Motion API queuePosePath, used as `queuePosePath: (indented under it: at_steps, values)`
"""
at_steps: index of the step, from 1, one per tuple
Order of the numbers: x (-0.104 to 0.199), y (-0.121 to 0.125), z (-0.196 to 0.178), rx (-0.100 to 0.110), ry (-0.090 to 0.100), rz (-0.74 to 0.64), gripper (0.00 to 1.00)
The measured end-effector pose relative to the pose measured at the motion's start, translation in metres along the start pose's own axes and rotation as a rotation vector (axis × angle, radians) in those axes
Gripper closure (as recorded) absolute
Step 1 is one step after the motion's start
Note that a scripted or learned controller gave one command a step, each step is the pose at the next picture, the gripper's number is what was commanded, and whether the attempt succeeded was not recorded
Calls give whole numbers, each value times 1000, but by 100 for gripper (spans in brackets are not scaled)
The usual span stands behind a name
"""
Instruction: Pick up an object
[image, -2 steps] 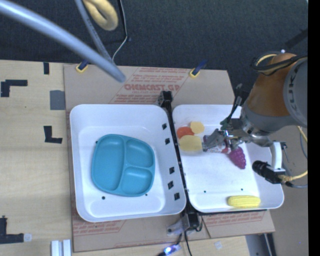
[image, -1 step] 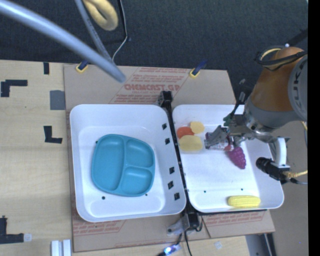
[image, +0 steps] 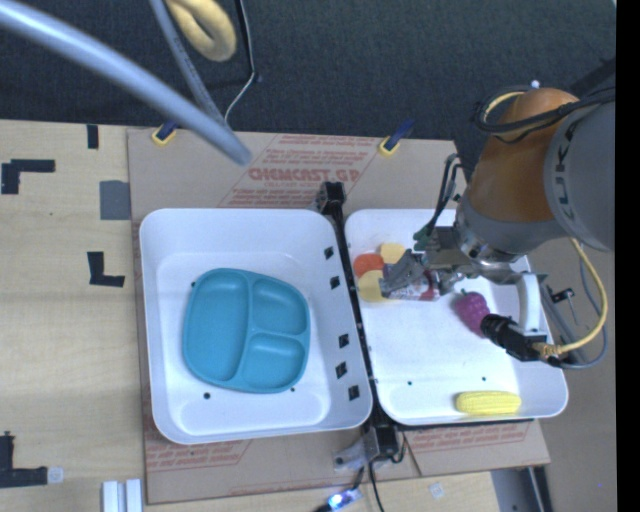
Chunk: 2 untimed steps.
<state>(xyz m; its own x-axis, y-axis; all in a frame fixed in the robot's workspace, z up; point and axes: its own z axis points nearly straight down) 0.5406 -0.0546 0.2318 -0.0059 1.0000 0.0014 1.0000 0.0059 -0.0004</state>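
Where the arm reaches in over the right bin, the gripper hangs low among a cluster of small toy foods at that bin's far left corner. A yellow piece and an orange piece lie just left of it, touching or nearly so; whether anything sits in its grasp I cannot tell, since the view is crowded there. A purple item lies just to its right, and a corn cob, long axis running left to right, lies well toward the near rim. The bin floor between is bare and roomy. The left bin holds a blue divided plate, well apart from the tool.
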Motion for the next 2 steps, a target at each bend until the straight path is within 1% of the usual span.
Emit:
queuePosePath:
  at_steps: [1,2]
  values:
    - [61,1,-5,1,0,-2,100]
    - [114,-8,-10,1,0,-2,100]
